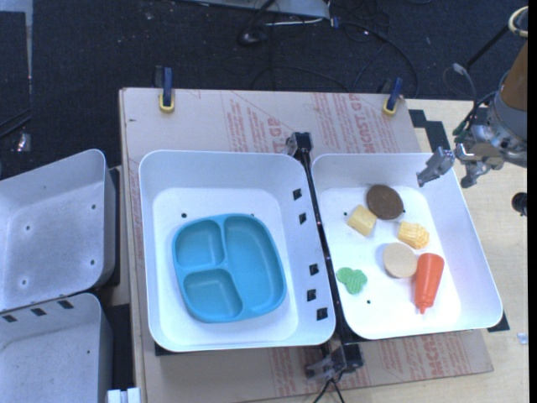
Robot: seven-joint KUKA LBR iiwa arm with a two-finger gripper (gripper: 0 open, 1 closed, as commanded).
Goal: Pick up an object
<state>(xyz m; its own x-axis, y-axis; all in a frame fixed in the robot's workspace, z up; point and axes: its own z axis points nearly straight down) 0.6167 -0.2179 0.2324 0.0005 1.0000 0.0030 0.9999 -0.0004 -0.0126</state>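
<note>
Over rt bin's (478,250) far rim, metal hand (457,164) splayed open, w/ nothing; glossy orange carrot (428,280) below

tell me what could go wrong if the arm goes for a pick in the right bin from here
The brown round disc, pale yellow block and yellow corn piece lie close together, so the fingers could bump a neighbour or close on two at once. The cream round disc touches the orange carrot, so lifting one may drag the other. The gripper hovers at the right white bin's far rim, which a straight descent could clip.

Lab: clamped bench (210,116), floor cables (369,32)
</note>
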